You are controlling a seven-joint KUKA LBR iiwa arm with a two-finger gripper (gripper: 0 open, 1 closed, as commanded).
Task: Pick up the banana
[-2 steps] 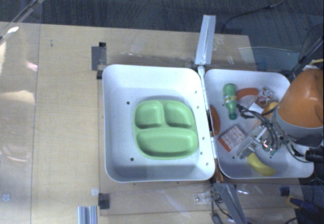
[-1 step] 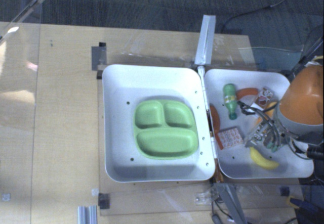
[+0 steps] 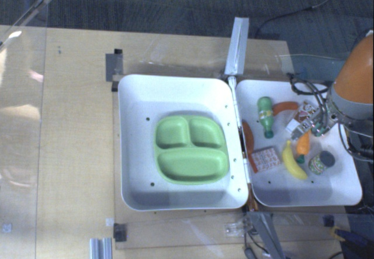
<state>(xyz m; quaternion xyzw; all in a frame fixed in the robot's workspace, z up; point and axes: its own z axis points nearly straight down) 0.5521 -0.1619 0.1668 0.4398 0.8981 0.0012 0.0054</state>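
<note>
Yellow banana, lying curved, right bin, near front

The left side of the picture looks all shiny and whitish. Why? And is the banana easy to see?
Camera view: a clear sheet over the bench catches light, leaving pale glare streaks on the left. The white bins look bright, with soft shadows along their near walls. The banana is small but clear; the gripper beside it looks cluttered and slightly blurred.

A pale wooden bench carries two shallow white bins, the left bin and right bin, touching side by side.
</note>
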